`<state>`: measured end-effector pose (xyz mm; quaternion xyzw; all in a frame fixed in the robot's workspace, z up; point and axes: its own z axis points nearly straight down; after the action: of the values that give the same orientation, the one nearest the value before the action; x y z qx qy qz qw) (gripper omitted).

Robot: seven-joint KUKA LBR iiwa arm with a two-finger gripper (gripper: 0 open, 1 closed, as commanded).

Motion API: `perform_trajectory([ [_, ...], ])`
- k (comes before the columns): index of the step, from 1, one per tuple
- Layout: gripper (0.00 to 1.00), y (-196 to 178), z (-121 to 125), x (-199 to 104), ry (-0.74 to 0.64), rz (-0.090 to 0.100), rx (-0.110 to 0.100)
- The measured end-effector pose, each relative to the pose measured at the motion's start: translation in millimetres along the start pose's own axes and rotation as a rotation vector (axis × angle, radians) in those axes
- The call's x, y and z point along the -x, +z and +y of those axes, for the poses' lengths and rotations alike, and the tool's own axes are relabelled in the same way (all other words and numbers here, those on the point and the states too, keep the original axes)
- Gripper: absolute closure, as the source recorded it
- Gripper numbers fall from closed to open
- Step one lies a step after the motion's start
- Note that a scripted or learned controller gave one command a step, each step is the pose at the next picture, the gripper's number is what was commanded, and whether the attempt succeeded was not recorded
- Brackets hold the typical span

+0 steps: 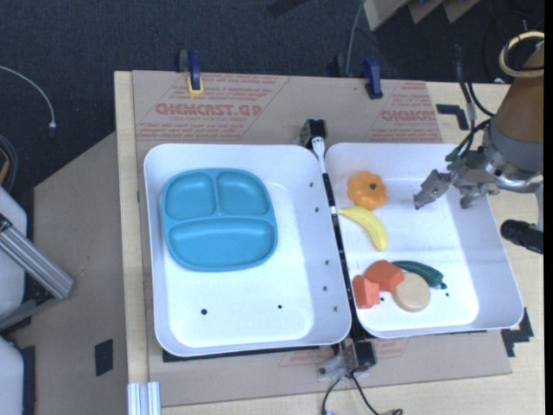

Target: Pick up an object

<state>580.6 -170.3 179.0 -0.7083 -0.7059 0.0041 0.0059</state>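
Nearest us, along the right bin's [484, 318] front edge: red block [377, 282], tan disc [412, 296], dark green vegetable [421, 271]. The hand [448, 188], fingers spread and holding nothing, hovers by the far right corner; banana [366, 226] lies leftward, its long axis running diagonally.

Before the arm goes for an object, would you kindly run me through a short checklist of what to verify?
1. Objects in the right bin: ok, orange pepper, banana, red piece, beige disc, green piece.
2. Gripper over the right bin: ok.
3. Gripper carrying nothing: ok.
4. Pepper stands apart, easy target: ok.
5. Red piece, disc and green piece crowded together: not ok for a clean grasp.
6. Blue tray out of the way in the left bin: ok.
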Motion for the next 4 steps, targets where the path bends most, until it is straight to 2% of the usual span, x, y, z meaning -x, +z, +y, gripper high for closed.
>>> perform_trajectory([
  [1, 0.00, -8, 3, 0, -0.004, -0.003, 0.015],
  [3, 0.00, 97, 9, -9, -0.004, -0.001, 0.009],
  [4, 1.00, 83, 10, -8, -0.003, -0.003, 0.015],
])
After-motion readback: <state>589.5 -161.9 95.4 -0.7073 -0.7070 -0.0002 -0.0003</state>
